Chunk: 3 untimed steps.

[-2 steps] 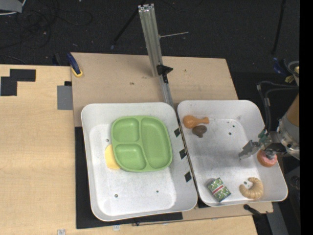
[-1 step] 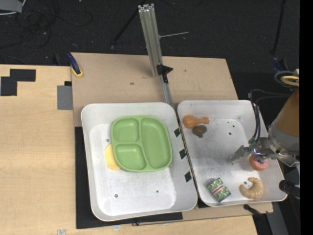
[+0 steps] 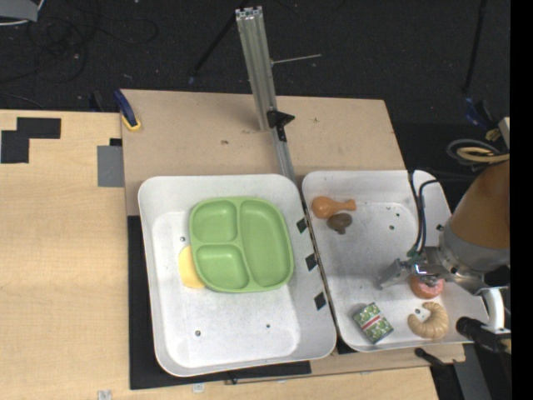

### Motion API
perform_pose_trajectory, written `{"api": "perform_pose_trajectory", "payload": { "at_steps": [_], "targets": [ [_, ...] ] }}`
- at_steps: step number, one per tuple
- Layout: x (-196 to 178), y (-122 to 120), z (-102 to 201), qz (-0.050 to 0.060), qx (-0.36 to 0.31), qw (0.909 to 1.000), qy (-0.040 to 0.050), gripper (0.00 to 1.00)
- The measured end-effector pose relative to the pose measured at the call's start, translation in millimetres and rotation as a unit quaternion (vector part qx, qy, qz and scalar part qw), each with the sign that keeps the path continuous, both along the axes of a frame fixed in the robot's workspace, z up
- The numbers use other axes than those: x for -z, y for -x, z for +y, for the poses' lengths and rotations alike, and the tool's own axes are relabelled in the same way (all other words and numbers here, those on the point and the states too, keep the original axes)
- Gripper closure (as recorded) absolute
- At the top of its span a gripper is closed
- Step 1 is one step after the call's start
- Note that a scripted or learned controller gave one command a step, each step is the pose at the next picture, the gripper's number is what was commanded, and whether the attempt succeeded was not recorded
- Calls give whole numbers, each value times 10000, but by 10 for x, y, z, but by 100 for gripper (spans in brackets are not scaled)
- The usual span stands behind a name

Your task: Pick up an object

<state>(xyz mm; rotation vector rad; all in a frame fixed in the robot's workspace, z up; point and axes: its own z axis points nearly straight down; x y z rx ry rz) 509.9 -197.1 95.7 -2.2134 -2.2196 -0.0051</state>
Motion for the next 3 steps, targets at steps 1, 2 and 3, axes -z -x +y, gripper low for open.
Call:
{"api": "perform_pose_trajectory", "payload": {
  "at_steps": [1,2,3],
  "targets": [
    [-135,-10,-61,-49,28,10000,72,100],
    [-595,-54,9,-23,5,10000,37,100],
    [-1225,-87,22,-34,5,10000,43,100]
  ]
}}
